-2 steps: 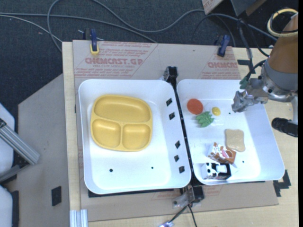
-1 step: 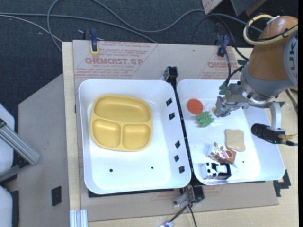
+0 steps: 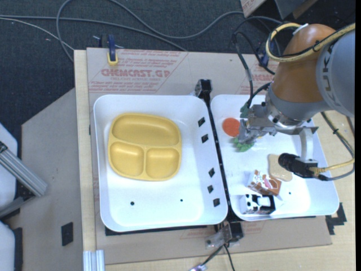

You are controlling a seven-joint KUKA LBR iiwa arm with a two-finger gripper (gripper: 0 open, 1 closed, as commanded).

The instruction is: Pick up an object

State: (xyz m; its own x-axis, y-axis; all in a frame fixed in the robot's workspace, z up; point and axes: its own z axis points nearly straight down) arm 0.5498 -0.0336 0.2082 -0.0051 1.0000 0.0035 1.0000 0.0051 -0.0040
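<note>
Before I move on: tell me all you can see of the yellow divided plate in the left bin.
The yellow divided plate looks like matte plastic, a rounded rectangle with three compartments: one wide section along the far side and two smaller ones on the near side, all bare. It lies flat and right side up on the floor of the left bin, toward its far left part. Nothing else touches it; the gripper is over the right bin.

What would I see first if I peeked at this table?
Probably the big yellow plate with three sections, lying in the left bin. Next, the arm with its orange band, reaching in from the right so its tool sits low over the right bin, by an orange ball and something green. Small toys lie nearer the front of that bin.
</note>
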